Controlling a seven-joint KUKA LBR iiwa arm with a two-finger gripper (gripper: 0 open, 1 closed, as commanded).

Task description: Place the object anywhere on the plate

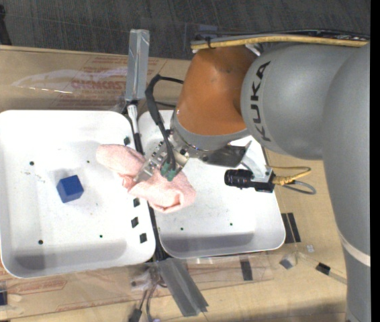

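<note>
A blue cube (70,188) rests on the floor of the left bin (15,146), left of centre. A pale pink, floppy-looking plate (156,186) lies across the divider between the two bins, one end in the left bin and the larger part in the right bin (244,227). My gripper (158,167) hangs low over the middle of the pink plate, right at the divider, well to the right of the cube. A small green part (170,174) shows at its tip; I cannot tell what it is.
The arm's orange band (213,92) and grey body cover the back of the right bin. A black cable plug (244,178) with a yellow wire sticks out over the right bin. A grey bar (136,66) stands behind the bins.
</note>
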